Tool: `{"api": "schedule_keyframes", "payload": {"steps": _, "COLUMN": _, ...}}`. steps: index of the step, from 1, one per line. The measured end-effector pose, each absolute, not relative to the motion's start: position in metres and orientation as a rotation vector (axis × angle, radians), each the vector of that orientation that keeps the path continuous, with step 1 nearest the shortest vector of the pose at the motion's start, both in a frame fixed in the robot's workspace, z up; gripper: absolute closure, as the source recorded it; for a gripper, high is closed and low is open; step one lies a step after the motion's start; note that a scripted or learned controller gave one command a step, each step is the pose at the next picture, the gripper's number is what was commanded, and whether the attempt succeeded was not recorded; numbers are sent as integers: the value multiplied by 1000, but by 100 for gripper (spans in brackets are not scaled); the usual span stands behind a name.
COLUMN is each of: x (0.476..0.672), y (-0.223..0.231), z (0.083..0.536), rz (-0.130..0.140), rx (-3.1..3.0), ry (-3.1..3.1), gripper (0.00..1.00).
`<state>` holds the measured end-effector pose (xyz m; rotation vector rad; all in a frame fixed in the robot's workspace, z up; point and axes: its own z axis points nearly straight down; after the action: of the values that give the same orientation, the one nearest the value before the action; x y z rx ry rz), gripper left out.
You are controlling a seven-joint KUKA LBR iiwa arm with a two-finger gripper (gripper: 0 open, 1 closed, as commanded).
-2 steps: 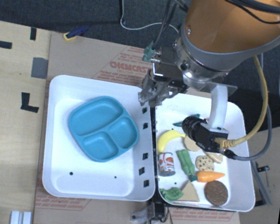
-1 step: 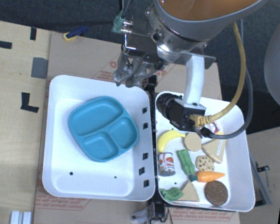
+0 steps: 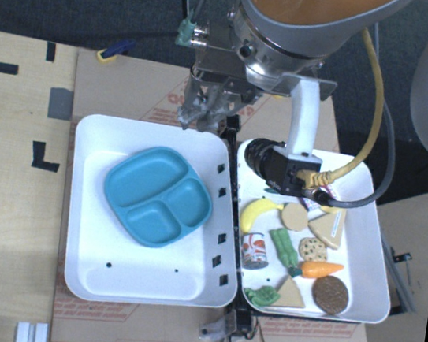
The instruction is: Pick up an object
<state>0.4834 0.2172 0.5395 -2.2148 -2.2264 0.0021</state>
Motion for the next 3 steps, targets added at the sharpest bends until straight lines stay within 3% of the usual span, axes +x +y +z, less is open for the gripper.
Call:
{"api": "schedule_keyframes", "payload": {"steps": 1, "x": 483, "y": 218, "z": 549, "rz": 4, "rx": -2213, "ry": -2228, "gripper": 100}}
{"api": "schedule_keyframes", "payload": {"steps": 2, "x": 482, "y": 227, "z": 386, "rz": 30, "rx": -2215, "ry": -2218, "gripper": 100}}
{"api": "schedule_keyframes", "payload": {"steps": 3, "x": 484, "y": 234, "z": 450, "rz": -7, "rx": -2219, "ry": -2226, "gripper": 100}}
